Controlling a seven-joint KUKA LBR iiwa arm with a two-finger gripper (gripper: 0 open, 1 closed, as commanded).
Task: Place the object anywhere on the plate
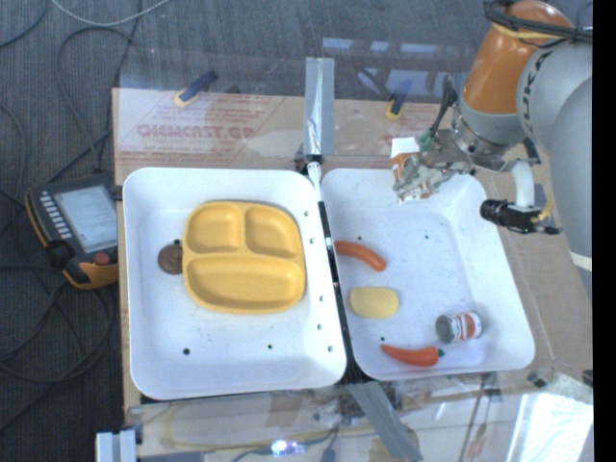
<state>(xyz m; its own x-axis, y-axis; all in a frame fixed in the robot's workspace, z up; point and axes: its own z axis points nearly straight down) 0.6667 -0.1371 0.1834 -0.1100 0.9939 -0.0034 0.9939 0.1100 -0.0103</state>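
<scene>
A yellow divided plate point(243, 256) lies in the left bin point(154, 354), with nothing on it. My gripper point(416, 181) hangs over the far edge of the right bin point(481, 258), well apart from the plate. A small orange and white piece point(400, 167) shows at the gripper's left side; I cannot tell whether it is a held thing or part of the tool. In the right bin lie an orange sausage point(360, 254), a pale yellow lump point(373, 302), a red chili pepper point(411, 355) and a small can point(459, 327) on its side.
A small brown round thing point(171, 257) lies against the plate's left edge. A metal divider rail point(319, 114) runs between the bins at the back. A handheld pendant point(79, 227) lies left of the bench. Clips point(195, 87) sit on the cardboard behind.
</scene>
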